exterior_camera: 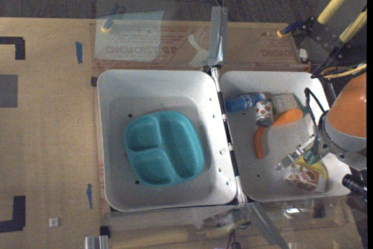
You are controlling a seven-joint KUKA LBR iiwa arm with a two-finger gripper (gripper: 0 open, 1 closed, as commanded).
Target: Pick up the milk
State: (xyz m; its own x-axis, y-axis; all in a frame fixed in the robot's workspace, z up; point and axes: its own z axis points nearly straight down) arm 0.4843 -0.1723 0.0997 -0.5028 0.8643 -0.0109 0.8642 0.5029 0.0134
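The milk carton (306,176) is seen lying on its side near the front right corner of the right bin (274,192), its long axis running roughly left to right. The gripper (296,158) is positioned just above it, at its upper left end, perhaps touching; whether it is spread or closed cannot be told.
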